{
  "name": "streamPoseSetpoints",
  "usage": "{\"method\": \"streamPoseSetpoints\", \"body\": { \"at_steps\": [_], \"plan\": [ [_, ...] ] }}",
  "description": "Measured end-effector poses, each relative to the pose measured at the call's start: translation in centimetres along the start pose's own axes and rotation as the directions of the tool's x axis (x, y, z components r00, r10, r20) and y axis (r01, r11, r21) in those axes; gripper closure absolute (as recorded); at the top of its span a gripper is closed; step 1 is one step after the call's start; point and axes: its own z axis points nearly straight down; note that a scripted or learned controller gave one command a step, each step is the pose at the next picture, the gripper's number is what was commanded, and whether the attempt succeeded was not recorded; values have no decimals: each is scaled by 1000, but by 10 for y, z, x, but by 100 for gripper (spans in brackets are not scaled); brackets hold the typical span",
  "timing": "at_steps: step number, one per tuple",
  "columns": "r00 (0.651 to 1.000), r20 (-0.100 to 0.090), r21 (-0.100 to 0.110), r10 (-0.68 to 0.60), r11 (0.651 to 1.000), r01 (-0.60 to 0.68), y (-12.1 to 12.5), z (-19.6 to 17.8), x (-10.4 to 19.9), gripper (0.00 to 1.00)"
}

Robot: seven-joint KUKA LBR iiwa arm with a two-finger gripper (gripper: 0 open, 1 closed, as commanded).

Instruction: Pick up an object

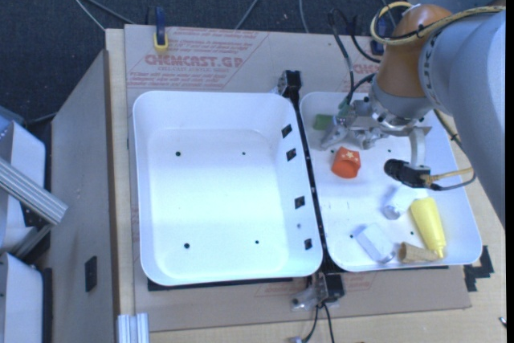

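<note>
My gripper (348,139) hangs over the far left part of the right bin (458,173), with its fingers apart and nothing between them. An orange block (346,163) lies on the bin floor just in front of the fingertips. A small green piece (324,122) sits by the gripper's left side near the bin's back wall. Toward the front right lie a yellow bottle-shaped thing (428,222), a tan cone (419,253), a pale grey block (373,241) and a small silvery piece (391,210).
The left bin (144,173) stands beside the right one, with a black-clipped divider (305,173) between them. The arm (450,52) fills the upper right. Cables run across the dark floor behind the bench.
</note>
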Motion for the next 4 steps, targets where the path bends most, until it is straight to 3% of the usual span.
{"method": "streamPoseSetpoints", "body": {
  "at_steps": [1,2,3,4],
  "plan": [
    [1000,-1,7,3,1000,-3,-27,0,-4,0],
    [1000,1,1,2,1000,-2,-15,0,-21,0],
    [1000,-1,5,2,1000,-2,-24,0,-14,0],
    [1000,2,-3,1,1000,-1,13,0,-44,0]
  ]
}}
